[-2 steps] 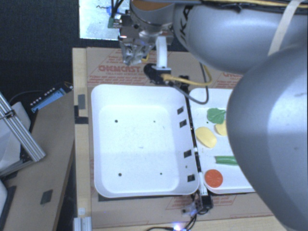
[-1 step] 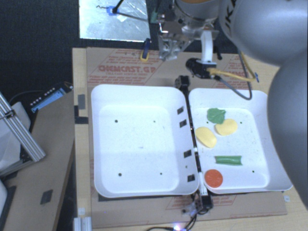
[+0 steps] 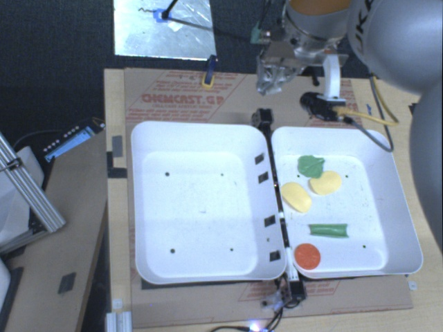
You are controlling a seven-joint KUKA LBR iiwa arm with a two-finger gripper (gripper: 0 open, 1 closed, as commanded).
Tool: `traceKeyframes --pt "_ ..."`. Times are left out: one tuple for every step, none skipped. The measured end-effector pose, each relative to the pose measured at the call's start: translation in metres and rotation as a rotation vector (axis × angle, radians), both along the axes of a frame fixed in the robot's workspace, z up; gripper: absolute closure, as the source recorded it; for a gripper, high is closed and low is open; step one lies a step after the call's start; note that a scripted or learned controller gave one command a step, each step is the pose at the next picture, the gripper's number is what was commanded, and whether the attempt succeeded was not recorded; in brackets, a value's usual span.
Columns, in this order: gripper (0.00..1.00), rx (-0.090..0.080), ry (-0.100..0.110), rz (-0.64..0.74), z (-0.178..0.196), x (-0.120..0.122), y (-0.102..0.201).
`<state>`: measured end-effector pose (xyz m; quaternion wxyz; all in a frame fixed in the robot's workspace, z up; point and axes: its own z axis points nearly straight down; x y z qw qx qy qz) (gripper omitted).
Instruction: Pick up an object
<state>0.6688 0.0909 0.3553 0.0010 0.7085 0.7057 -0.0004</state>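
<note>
From above, the right bin point(image 3: 398, 206) is the landmark here, since every candidate for picking lies on its floor. A green leafy piece point(image 3: 311, 164) sits toward its far side, with a pale yellow piece point(image 3: 326, 182) just beside it and a second yellow piece point(image 3: 296, 196) nearer the divider, the two yellows close to touching. A flat green strip point(image 3: 328, 230) lies apart, closer to the bin's near side, and an orange-red round piece point(image 3: 307, 256) rests in the near corner by the divider. The gripper point(image 3: 274, 77) hangs beyond the bin's far rim, above the cardboard point(image 3: 180, 95), probably parked high to leave the contents unobstructed. It carries nothing visible; I cannot tell how it is set. The left bin point(image 3: 149, 206) adjoins across the divider.
</note>
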Motion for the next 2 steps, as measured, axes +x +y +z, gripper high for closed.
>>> traceKeyframes --pt "1.00 0.003 -0.002 0.009 0.013 0.000 0.028" --pt "1.00 0.003 -0.003 0.009 0.028 0.000 0.047"
